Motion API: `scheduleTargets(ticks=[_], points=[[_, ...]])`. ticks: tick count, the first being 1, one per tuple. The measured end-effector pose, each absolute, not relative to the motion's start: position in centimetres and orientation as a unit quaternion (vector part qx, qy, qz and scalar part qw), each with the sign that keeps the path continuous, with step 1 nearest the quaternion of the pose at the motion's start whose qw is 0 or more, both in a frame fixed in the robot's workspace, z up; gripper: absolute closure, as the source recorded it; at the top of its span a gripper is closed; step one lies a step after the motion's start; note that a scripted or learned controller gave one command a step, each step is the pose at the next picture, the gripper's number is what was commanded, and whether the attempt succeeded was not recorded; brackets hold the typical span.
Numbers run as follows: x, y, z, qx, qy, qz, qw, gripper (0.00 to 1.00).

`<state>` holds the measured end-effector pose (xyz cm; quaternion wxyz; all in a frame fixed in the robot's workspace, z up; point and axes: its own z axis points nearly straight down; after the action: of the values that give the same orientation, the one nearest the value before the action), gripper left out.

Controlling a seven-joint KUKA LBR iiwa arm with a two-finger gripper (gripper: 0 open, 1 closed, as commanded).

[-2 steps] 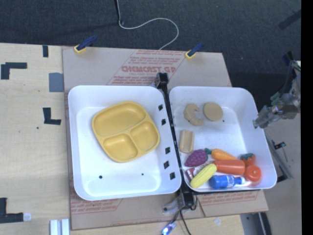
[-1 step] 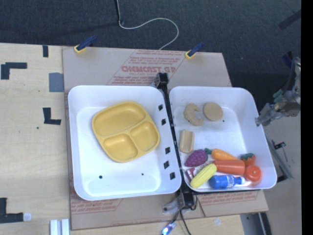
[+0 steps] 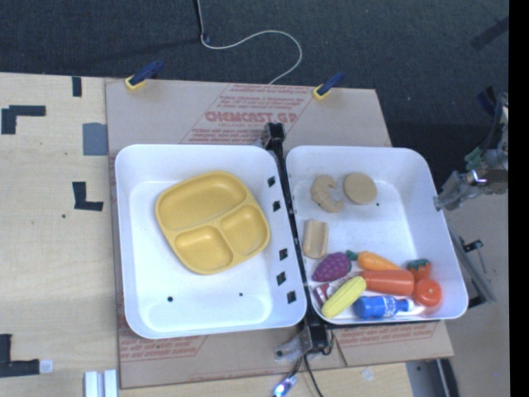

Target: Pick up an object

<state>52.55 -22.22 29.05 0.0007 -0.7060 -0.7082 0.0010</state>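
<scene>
The right bin [image 3: 413,180] holds several toy foods. Two tan round biscuits [image 3: 328,193] [image 3: 359,188] lie at its back, with a tan bread slice [image 3: 315,239] near the divider. Along its front sit purple grapes [image 3: 332,265], an orange carrot [image 3: 378,262], a red-orange sausage [image 3: 388,282], a red tomato [image 3: 426,292], a yellow corn cob [image 3: 344,296] and a blue bottle [image 3: 382,307]. My gripper [image 3: 464,182] hangs at the right edge, just outside the right bin's right wall, apart from all the foods and holding nothing that I can see.
A yellow divided plate [image 3: 211,222] lies in the left bin [image 3: 132,246]. Both bins rest on a cardboard sheet [image 3: 248,114] held by two clamps at the back. A white cable [image 3: 248,40] loops behind. A black divider strip [image 3: 285,222] separates the bins.
</scene>
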Motion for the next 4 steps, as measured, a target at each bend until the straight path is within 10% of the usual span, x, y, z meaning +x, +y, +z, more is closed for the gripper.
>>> scheduleTargets(ticks=[2, 4], points=[[57.2, -22.4, 25.2, -0.707, -0.708, 0.0010, 0.000, 1.00], [55.0, -9.7, 38.7, -0.704, -0.710, -0.0030, -0.003, 1.00]])
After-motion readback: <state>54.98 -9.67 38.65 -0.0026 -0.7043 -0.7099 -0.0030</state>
